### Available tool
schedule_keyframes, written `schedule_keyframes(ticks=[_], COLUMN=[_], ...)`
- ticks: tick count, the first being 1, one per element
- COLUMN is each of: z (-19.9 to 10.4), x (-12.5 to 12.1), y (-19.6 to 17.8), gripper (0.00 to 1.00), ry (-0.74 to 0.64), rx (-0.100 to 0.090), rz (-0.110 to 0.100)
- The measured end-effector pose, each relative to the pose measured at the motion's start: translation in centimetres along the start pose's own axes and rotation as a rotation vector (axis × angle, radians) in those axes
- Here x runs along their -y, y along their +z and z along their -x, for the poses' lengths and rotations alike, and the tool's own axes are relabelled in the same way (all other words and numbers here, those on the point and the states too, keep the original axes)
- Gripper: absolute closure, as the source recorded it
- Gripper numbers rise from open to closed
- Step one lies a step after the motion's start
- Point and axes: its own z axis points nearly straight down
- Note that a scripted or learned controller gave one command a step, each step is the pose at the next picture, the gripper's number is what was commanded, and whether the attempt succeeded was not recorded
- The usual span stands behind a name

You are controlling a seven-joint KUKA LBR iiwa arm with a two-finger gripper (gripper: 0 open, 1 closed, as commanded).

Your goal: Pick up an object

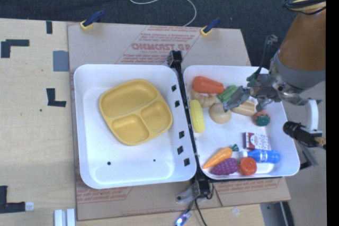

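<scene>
My gripper (237,100) hangs over the upper middle of the right bin (283,137), reaching in from the right. Its tip is next to a green toy (228,93) and above a beige round toy (219,113) and a tan bread piece (245,109). An orange-red carrot-like toy (207,83) lies at the bin's upper left, and a yellow corn cob (197,115) lies along its left wall. I see nothing lifted clear of the bin.
At the right bin's front lie a small carrot (218,156), purple grapes (226,167), a red tomato (247,166), a blue bottle (265,156) and a red-white carton (256,141). A yellow divided plate (135,111) sits in the left bin (90,129).
</scene>
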Motion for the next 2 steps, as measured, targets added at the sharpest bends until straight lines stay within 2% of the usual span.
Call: schedule_keyframes(ticks=[1, 2], z=[-10.8, -21.2], x=[3.9, 3.9], y=[-2.3, -1.3], gripper=[0.0, 0.0], ry=[-0.013, -0.013], rx=[-0.005, -0.003], rz=[-0.001, -0.002])
